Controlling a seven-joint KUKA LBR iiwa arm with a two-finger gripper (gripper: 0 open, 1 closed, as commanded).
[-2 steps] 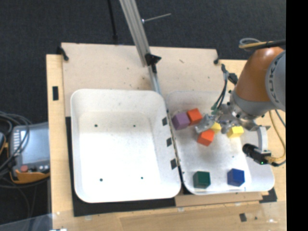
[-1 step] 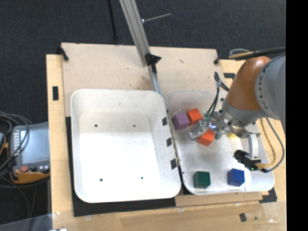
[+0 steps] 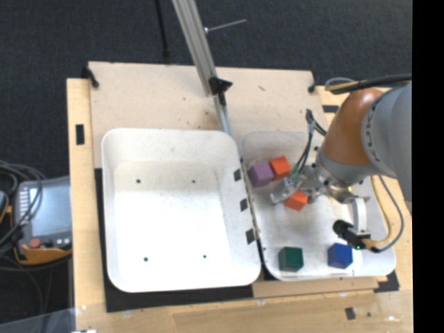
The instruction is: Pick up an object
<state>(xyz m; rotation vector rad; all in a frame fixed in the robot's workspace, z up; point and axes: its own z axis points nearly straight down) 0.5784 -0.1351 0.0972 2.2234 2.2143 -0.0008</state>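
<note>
My gripper [image 3: 288, 194] is down in the right bin [image 3: 374, 259], near its middle, reaching in from the grey and orange arm [image 3: 357, 141] on the right. A small orange block [image 3: 297, 202] lies right against the gripper's tip, partly covered by it. Just to the upper left, a purple block [image 3: 261, 174] and a second orange block [image 3: 279, 166] sit side by side, touching. A green block [image 3: 291, 258] and a blue block [image 3: 340, 256] rest near the bin's front wall.
The large left bin [image 3: 114, 186] stands beside the right one, separated by a rim with black clips. A slanted aluminium rail [image 3: 198, 44] rises behind the bins. Black cable loops [image 3: 361, 238] hang off the wrist above the blue block.
</note>
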